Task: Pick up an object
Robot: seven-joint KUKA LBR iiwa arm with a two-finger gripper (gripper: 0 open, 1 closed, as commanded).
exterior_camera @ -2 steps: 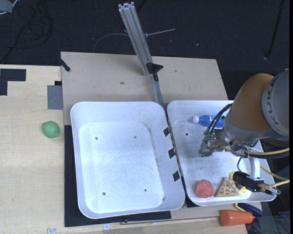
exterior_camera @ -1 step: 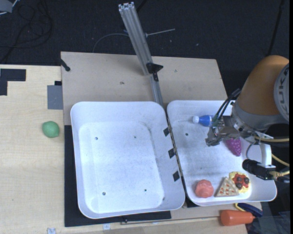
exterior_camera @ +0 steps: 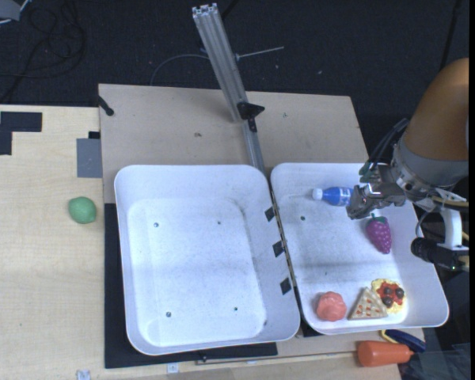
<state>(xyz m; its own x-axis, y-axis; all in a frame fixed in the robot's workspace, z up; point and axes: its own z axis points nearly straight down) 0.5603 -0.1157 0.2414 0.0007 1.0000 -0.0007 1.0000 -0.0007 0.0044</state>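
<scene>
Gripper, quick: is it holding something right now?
Gripper: cannot be told; it sits over the right bin, between the blue bottle and purple grapes.

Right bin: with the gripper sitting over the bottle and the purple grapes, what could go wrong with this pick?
The gripper sits between the blue bottle and the purple grapes, so it may close on neither or just nudge one aside. The bottle lies on its side and could roll off. Both lie close to the right bin's rim, where the fingers might catch the wall.
</scene>
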